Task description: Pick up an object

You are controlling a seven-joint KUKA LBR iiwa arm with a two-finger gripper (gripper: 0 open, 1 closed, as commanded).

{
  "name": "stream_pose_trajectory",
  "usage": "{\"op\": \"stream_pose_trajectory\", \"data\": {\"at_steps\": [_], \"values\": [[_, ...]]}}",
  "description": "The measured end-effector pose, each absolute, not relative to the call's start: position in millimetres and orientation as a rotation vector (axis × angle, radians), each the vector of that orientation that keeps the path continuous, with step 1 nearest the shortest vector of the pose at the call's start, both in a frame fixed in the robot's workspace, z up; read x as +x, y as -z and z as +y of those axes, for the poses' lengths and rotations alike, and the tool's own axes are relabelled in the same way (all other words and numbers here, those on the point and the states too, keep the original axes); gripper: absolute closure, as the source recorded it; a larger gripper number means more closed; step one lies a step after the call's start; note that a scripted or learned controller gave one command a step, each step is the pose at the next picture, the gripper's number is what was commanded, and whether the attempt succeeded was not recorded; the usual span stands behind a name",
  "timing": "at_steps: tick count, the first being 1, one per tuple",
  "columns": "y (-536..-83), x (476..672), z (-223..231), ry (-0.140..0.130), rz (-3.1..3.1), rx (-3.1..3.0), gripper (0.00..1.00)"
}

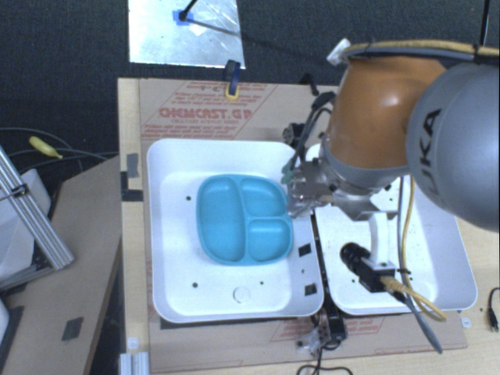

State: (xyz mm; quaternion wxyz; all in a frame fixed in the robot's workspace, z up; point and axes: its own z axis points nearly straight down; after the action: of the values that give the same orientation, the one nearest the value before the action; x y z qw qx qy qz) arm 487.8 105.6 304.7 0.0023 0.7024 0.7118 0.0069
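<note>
A light blue divided plate (242, 219) lies flat in the middle of the left white bin (176, 287). My gripper (299, 195) hangs low over the plate's right rim, close to the wall between the two bins. The grey arm with its orange band (383, 108) reaches in from the right and covers much of the right bin (449, 287). Nothing can be seen held at the gripper.
A black fitting with a yellow cable (367, 270) hangs from the arm over the right bin. Cardboard (207, 108) lies under the bins, with a shiny sheet (183, 22) behind it. An aluminium frame (27, 217) stands at the left.
</note>
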Motion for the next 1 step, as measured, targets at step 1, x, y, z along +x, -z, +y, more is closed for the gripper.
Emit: {"op": "stream_pose_trajectory", "data": {"at_steps": [1], "values": [[-397.7, 487.3, 143.8, -0.019, 2.228, 2.208, 1.0]]}}
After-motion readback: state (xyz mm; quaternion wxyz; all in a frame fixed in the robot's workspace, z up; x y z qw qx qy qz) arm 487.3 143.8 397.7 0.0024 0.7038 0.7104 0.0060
